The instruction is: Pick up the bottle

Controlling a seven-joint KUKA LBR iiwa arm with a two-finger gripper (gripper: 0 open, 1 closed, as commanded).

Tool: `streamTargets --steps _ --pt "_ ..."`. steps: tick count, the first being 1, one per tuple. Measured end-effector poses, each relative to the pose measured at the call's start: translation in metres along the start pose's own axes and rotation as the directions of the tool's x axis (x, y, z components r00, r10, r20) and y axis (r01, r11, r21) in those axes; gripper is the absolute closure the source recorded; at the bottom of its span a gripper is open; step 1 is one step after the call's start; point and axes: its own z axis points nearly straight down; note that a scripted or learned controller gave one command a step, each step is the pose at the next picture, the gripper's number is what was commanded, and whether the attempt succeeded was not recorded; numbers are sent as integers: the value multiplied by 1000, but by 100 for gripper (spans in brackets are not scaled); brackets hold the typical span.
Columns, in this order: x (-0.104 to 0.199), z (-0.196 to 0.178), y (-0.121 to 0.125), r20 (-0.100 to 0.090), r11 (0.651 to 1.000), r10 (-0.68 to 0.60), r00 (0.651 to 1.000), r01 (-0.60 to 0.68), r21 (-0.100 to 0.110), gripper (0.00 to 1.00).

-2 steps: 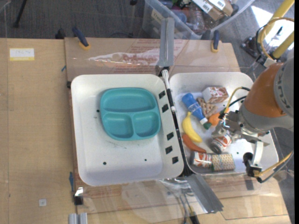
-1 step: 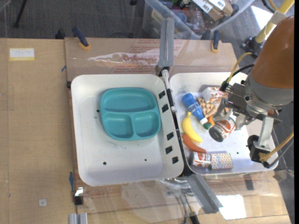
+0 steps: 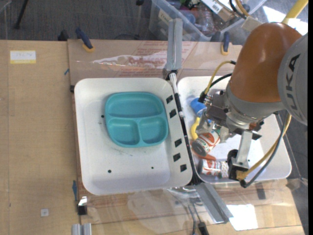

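In the right bin [image 3: 274, 168], a small bottle [image 3: 205, 142] with an orange-and-white label lies on its side near the left wall. My gripper [image 3: 226, 148] hangs low over that bin, just right of the bottle and partly above it. The arm's bulky grey and orange wrist [image 3: 259, 67] covers the middle of the bin and hides where the gripper meets the bottle. I see nothing lifted off the bin floor.
A red-and-white can [image 3: 213, 168] lies at the right bin's front. A blue object [image 3: 197, 105] and a yellow piece [image 3: 195, 128] sit by the divider [image 3: 177, 126]. A teal compartment plate [image 3: 136, 119] rests in the left bin [image 3: 93, 146]. Yellow cables [image 3: 266, 153] loop beside the wrist.
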Motion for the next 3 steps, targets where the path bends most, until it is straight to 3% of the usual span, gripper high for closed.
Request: streamTargets --steps 1,2,3 --pt "55 33 -19 -1 841 541 841 -541 -1 100" --pt "55 32 -19 0 840 543 840 -543 0 0" --pt "0 -139 17 -3 904 427 904 -427 -3 0"
